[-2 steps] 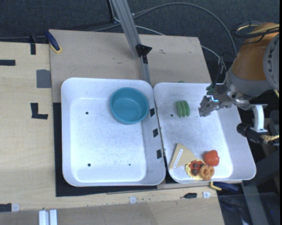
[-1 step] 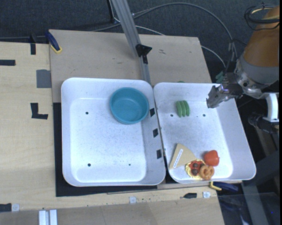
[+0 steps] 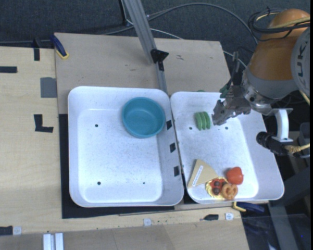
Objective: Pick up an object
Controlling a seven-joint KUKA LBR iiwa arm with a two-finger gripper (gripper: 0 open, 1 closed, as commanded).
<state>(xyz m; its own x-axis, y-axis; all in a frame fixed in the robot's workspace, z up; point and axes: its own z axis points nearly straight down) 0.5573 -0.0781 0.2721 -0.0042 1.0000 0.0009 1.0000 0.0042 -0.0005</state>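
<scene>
Lying just left of gripper [image 3: 218,120]: green object [image 3: 202,121].

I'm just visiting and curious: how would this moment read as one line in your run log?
arm: over right bin | gripper: beside green object | grasp: none seen | left bin: blue bowl

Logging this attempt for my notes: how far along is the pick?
Done: the gripper is down in the right bin, right beside the green toy. In hand: nothing visibly held; the toy lies on the bin floor. Left: grasp and lift. The pizza slice and tomato lie untouched.
</scene>
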